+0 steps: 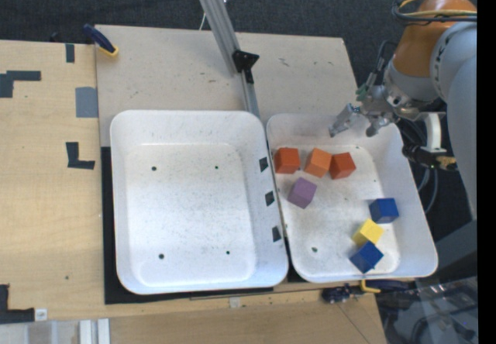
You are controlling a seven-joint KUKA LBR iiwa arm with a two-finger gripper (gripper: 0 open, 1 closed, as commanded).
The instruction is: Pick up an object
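Note:
The right bin holds several small blocks. Three stand in a row near its back: an orange-red block, an orange block and a red block. A purple block lies just in front of them. Toward the front right are a blue block, a yellow block and another blue block. My gripper hangs over the bin's back right corner, above and behind the red block, with its fingers spread apart and nothing between them.
The left bin lies beside the right one. A slanted metal rail runs from the top down to the gap between the bins. A blue and yellow tool lies on the bench at the far left.

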